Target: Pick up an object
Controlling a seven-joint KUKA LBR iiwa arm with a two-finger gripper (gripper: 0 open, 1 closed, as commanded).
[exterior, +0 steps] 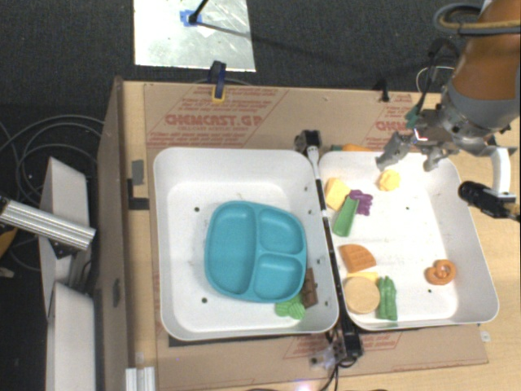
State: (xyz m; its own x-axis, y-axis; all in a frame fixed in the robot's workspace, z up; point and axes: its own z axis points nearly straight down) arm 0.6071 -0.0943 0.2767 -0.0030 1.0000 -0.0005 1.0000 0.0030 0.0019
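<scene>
On the left, the left bin (175,218) carries a smooth teal plastic plate (255,251) with three compartments, and at its lower right edge sit a small green leafy piece (289,308) and a brown chunk (310,290), just beside the wall between the bins.

Across that wall, the right bin (464,243) holds toy food: a yellow rounded piece (336,192), a green stick (345,216) lying slantwise with a purple bit (361,202) touching its upper end, an orange wedge (356,257), a pale round disc (361,294) with a green pod (386,297) just beside it, and an orange ring-shaped piece (440,272) off by itself.

Near the far rim lies a small yellow lump (389,180) (soft-edged, no clear long axis). The gripper (413,160) hangs just above it and slightly right, its two fingers spread apart with nothing between them. The lump sits by the left finger, not centred, so the likely move is a small shift left, then down and close.
</scene>
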